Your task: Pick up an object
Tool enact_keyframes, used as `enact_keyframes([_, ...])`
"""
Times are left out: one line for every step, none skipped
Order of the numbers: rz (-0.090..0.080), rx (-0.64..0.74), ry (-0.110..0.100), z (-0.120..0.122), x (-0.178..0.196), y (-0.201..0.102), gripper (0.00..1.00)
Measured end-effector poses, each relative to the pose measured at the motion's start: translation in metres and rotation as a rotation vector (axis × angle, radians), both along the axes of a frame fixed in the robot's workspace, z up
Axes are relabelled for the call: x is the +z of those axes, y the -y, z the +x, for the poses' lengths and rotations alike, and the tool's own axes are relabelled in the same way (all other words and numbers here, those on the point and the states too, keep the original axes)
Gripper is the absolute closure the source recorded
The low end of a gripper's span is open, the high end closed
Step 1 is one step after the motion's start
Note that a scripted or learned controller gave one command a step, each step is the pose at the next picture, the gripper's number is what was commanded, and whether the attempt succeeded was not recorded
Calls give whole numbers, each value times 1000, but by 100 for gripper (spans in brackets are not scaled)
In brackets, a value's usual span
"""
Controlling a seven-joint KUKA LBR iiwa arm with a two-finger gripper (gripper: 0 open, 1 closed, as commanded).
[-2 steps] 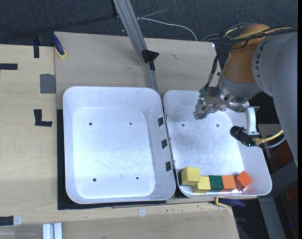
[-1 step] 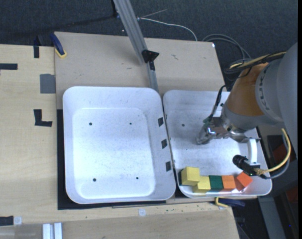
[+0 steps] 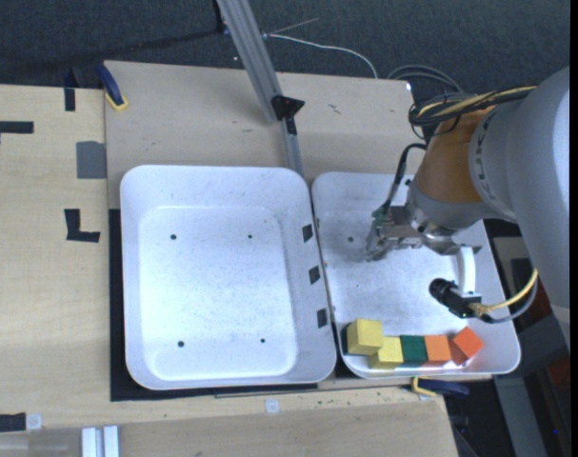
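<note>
Claw (image 3: 379,244) low over bare floor of the right bin (image 3: 350,198), up toward its far end, nothing visibly between the tips; spread cannot be told at this slant. Blocks well apart from it along the near wall: yellow block (image 3: 366,335), green block (image 3: 414,349), orange block (image 3: 467,343). Best to lift clear, shift toward the near wall, centre over one block's free sides, descend straight.
</note>
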State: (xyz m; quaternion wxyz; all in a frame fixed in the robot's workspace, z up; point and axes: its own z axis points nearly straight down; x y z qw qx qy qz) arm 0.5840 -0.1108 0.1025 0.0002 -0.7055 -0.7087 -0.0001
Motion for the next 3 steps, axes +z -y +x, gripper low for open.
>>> enact_keyframes([0,-6,-2,-45,-10,-1,100])
enact_keyframes([-4,-2,11,55,113,26,100])
enact_keyframes([0,-7,-6,-29,107,33,100])
